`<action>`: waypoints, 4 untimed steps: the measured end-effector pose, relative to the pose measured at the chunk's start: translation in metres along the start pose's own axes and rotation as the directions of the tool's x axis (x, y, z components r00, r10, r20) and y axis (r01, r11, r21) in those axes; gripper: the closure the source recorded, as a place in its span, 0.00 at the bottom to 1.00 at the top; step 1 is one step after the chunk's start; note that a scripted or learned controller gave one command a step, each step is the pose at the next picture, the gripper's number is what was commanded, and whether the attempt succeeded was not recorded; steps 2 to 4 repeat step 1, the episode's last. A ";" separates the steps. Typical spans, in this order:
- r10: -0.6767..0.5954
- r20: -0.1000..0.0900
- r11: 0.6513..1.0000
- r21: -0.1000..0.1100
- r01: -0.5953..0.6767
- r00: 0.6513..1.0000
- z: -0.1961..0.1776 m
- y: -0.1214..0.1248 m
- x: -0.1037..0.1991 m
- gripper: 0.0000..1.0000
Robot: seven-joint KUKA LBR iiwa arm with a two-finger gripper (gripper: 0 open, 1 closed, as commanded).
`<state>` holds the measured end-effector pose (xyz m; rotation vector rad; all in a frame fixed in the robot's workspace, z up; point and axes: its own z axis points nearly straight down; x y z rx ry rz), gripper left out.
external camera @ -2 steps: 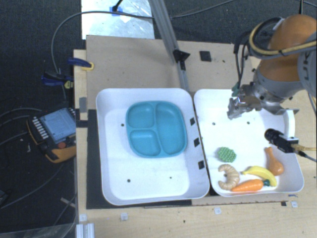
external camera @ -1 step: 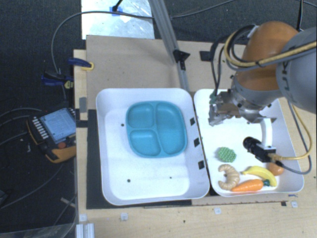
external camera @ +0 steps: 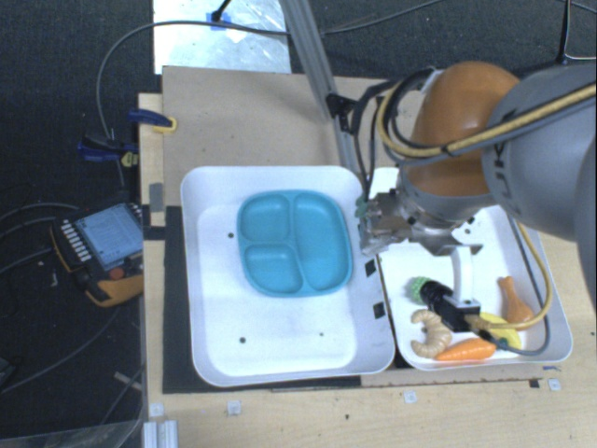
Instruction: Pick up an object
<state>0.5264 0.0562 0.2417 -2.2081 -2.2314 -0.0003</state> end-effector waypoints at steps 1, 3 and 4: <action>0.001 0.000 1.000 0.000 -0.001 1.000 0.018 -0.014 0.046 1.00; 0.001 0.000 1.000 0.000 -0.001 1.000 0.018 -0.014 0.046 1.00; 0.001 0.000 1.000 0.000 -0.001 1.000 0.018 -0.014 0.046 1.00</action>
